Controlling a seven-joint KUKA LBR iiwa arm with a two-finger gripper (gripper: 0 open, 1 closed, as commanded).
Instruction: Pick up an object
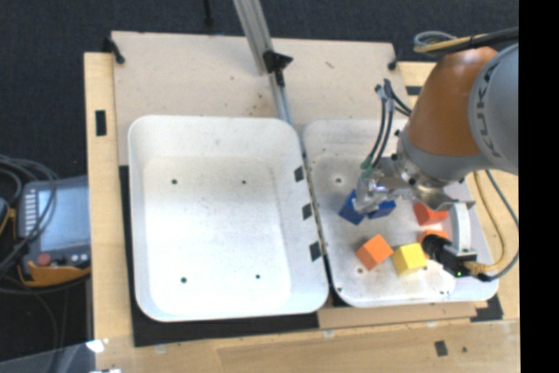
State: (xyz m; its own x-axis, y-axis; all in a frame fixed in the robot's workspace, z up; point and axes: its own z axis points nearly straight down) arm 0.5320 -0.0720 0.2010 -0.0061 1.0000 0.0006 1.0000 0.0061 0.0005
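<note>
Left bin: white, shallow. Right bin: holds all the loose pieces, so the arm works here. Gripper: low over mid-bin; grip state cannot be told. Blue block: directly beneath it, likely target, long axis slanting toward the far right corner. Orange cube, yellow cube: near edge.

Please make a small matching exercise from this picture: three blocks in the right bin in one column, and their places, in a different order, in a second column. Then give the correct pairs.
Things:
1. blue block
2. orange block
3. yellow block

Places:
A. nearest the bin's front rim, right of another block
B. directly under the pincer
C. between the blue one and the yellow one, lower than the blue

Pairs: 1-B, 2-C, 3-A
</note>
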